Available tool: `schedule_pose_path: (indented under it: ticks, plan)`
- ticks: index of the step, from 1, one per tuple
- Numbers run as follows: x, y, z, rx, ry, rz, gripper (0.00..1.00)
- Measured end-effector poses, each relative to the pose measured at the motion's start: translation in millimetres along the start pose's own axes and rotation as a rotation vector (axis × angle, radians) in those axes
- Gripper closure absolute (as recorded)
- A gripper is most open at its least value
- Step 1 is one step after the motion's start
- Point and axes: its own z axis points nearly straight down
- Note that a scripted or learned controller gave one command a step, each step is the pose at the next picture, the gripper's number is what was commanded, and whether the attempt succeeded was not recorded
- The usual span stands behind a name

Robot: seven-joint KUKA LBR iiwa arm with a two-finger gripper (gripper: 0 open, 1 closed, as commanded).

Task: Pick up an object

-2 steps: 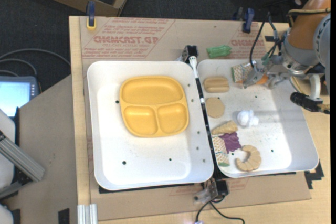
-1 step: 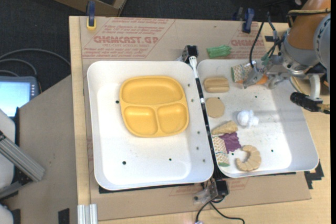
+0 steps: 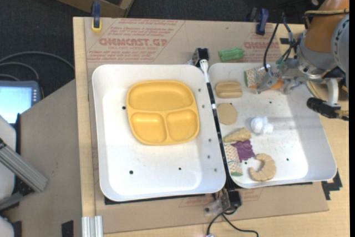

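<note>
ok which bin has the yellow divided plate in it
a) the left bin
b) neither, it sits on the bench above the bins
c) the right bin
a: the yellow divided plate lies flat inside the left bin, while the right bin holds the small food-like items such as the white lump.

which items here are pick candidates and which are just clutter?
Job:
two-finger gripper, over right white bin
in that bin: tan oblong bread piece, round tan cookie, crumpled white lump, purple scrap, curved tan croissant shape

Lying about:
yellow three-compartment plastic tray in left white bin
green piece on the bench, outside both bins
</note>
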Motion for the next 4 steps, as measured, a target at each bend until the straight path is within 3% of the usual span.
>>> schedule_pose_path:
  ticks: [4]
  plan:
    - [0.1,0.0,0.0,0.000,0.000,0.000,0.00]
